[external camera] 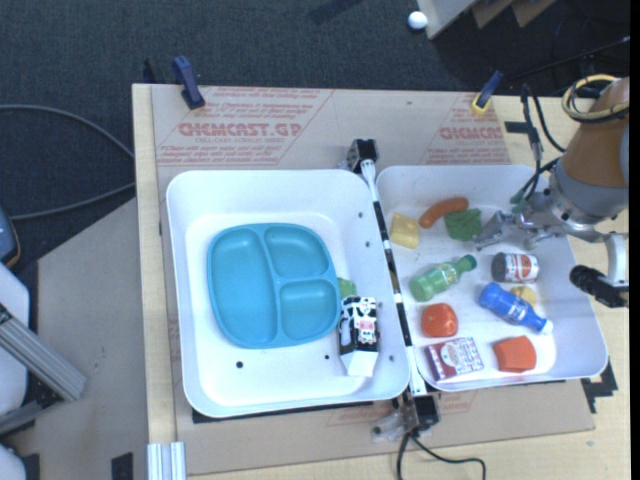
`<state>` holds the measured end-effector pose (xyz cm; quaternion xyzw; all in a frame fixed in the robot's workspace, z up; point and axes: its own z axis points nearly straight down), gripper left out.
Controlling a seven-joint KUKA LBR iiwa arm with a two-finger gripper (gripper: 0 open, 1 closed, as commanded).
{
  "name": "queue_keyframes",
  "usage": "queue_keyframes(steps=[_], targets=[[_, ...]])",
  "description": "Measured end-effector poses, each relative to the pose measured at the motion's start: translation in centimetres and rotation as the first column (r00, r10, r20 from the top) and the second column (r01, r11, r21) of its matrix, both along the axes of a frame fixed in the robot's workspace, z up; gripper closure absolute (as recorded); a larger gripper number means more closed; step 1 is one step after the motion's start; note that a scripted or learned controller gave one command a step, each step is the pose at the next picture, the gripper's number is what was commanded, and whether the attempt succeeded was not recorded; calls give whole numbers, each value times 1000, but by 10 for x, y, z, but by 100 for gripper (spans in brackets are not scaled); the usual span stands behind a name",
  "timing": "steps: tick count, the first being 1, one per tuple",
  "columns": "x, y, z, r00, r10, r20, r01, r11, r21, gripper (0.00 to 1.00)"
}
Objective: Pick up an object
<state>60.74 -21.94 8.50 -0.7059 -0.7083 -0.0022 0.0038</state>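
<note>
My gripper [517, 232] hangs open over the back of the right bin [590, 353], with nothing between its fingers. It is just above a small can [515, 266] and right of a green leafy toy [462, 224]. Around it lie a red-orange sausage [443, 211], a yellow block [405, 231], a green bottle [440, 276], a blue bottle [512, 306], a red tomato [438, 319], a red box [455, 358] and an orange block [515, 353].
The left bin [190, 208] holds a blue divided plate [272, 283], a black-and-white cow-print carton [358, 333] and a small green piece [347, 288] by its right wall. A black divider [380, 233] runs between the bins. The grey arm [595, 163] enters from the right.
</note>
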Motion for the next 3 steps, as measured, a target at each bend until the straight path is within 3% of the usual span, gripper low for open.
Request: queue_keyframes(steps=[1, 2, 3], targets=[[-82, 50, -1, 1000, -4, 2, 4, 1000, -8, 0], [-80, 50, 11, 1000, -4, 10, 4, 1000, -9, 100], [-63, 128, -1, 1000, -2, 3, 2, 1000, -8, 100]])
